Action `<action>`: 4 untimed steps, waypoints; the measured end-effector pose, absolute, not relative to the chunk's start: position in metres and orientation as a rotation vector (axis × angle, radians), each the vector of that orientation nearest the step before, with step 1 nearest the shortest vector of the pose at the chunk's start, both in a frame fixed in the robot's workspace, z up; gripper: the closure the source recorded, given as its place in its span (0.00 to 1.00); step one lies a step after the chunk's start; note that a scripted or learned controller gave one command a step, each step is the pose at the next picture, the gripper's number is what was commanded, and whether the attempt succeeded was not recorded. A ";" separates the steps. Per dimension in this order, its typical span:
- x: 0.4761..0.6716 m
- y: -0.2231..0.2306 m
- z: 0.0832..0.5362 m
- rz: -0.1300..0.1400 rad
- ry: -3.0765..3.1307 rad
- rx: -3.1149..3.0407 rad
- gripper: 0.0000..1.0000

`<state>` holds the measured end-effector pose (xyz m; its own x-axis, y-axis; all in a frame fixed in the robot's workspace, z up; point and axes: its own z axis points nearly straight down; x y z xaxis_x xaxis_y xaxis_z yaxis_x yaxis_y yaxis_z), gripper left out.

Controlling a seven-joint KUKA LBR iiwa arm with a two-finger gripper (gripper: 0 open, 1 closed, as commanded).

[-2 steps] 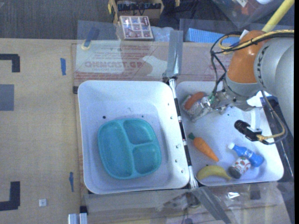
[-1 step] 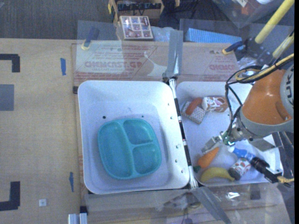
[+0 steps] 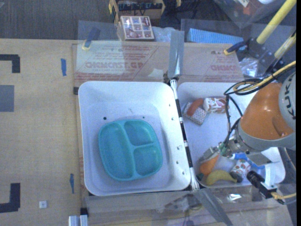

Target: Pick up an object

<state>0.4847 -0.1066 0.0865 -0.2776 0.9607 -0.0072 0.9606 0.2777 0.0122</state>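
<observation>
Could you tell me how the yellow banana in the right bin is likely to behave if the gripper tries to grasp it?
The banana is curved and smooth-skinned, so it may slip or pivot under a pinch. It lies against the right bin near its front wall, crowded by an orange piece, which probably limits access. It looks small, likely light.

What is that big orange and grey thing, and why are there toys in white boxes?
That orange and grey thing is a robot arm. It reaches in from the right, and one camera above the bench looks down on it at a slant. At the arm's end is a pincer for picking things up; I can't tell if it is open or shut, and I see nothing clearly held in it.

Two shallow white bins sit side by side. The left bin holds a teal plate with three sections. The right bin holds small things: a yellow banana and something orange near the front, and small packets near the back. The pincer is low over the front pile.
</observation>
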 end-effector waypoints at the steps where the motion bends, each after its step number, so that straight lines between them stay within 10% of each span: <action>1: 0.483 -0.101 0.086 0.009 2.260 2.171 0.00; 2: 0.487 -0.102 0.094 0.014 2.248 2.175 1.00; 3: 0.505 -0.054 0.219 0.000 2.352 2.082 1.00; 4: 0.569 -0.061 0.235 0.000 2.401 2.023 1.00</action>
